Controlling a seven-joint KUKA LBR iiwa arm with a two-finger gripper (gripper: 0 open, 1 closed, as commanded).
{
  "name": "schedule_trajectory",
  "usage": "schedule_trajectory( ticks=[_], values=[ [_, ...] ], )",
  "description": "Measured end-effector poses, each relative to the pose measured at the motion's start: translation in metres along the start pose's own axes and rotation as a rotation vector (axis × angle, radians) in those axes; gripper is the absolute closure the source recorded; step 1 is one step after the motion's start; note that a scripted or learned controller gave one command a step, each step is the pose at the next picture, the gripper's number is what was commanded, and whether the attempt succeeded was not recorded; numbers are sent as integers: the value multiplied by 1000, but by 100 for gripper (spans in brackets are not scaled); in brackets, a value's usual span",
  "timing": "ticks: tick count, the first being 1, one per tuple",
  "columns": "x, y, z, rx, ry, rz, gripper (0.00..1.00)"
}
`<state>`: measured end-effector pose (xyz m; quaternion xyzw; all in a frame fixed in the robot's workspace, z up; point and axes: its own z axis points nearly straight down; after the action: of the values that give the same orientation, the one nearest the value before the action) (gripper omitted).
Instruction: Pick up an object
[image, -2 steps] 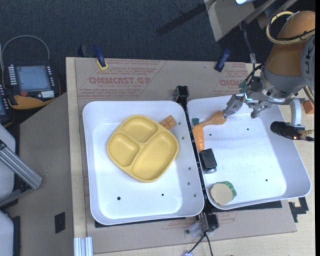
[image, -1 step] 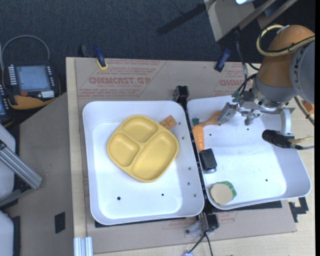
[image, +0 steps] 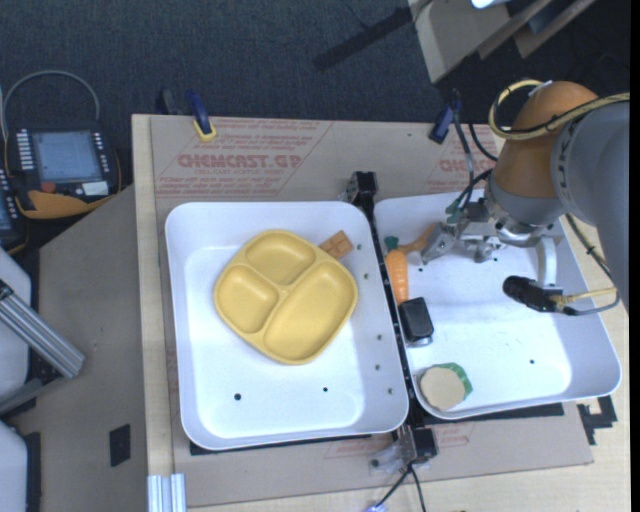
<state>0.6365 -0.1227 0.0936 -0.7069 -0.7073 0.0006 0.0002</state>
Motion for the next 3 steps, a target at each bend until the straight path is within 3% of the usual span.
schedule_trajectory(
  ticks=[1, 3],
  values=[
    [0, 2, -15, -6, -1, 1, 100],
    [-2, 7, -143, -10, -2, 0, 100]
  ],
)
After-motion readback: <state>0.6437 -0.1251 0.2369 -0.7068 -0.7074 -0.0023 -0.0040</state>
